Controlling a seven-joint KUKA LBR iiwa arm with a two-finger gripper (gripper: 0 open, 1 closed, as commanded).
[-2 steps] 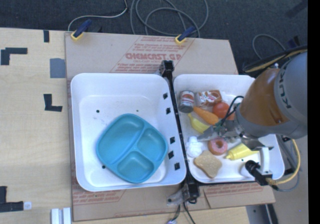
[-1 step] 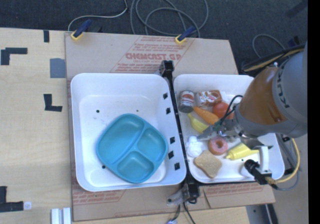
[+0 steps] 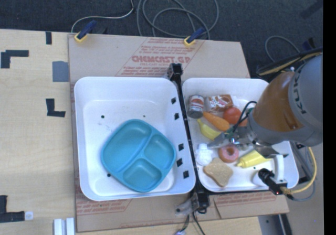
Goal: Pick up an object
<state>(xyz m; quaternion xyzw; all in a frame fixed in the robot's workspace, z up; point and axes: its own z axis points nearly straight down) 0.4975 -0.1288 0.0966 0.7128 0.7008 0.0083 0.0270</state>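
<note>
My wrist's orange band (image 3: 278, 104) looks glossy; the blue divided plate (image 3: 138, 154) is smooth plastic (slightly shiny), at nine o'clock from the matt bread slice (image 3: 218, 172).

My hand (image 3: 227, 138) sits low in the right bin (image 3: 273, 181), hemmed in: carrot (image 3: 216, 120) and banana (image 3: 208, 130) just left, donut (image 3: 229, 153) and bread (image 3: 218, 172) below, yellow bottle (image 3: 253, 159) beside my wrist, can (image 3: 196, 105) and tomato (image 3: 232, 115) toward the far wall. Little bare floor lies between them. The divider (image 3: 181, 124) bars the way left. Beyond it, the left bin (image 3: 89, 97) has open floor around the blue tray (image 3: 138, 154).
</note>
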